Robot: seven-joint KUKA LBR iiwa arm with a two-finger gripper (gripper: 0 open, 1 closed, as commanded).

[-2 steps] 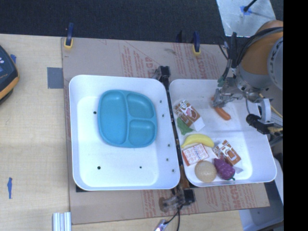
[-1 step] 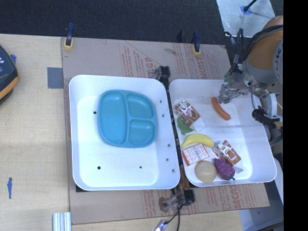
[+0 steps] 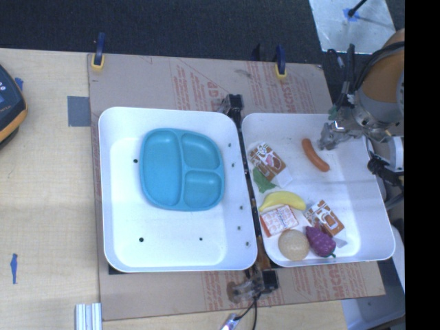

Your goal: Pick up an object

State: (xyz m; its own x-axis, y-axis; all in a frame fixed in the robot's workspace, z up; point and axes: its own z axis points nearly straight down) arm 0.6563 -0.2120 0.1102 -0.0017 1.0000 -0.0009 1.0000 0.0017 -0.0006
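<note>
Hovering over the upper right part of the right bin (image 3: 371,184), the gripper (image 3: 328,139) sits just beside the upper end of the sausage (image 3: 315,155), which lies flat on the bin floor at a slant; whether metal touches it I cannot tell at this angle. Jaw state cannot be read either, the fingertips being a dark blur against the white floor, and nothing shows between them. Arm (image 3: 381,81) enters from the right, orange band above the wrist. Other contents of the right bin: a snack packet (image 3: 267,159) near the left wall, with a green leafy item (image 3: 262,179) touching its lower edge; below those a banana (image 3: 282,200), then a red-and-white packet (image 3: 278,220) just under the banana; a second snack packet (image 3: 324,217) to its right; a round beige item (image 3: 293,244), possibly a potato or bun, beside a purple grape bunch (image 3: 320,241) near the front wall. Left bin (image 3: 117,184) holds a blue divided plate (image 3: 182,168), lying flat, upper centre. Both bins rest on a cardboard sheet (image 3: 172,81) clamped to the bench.
</note>
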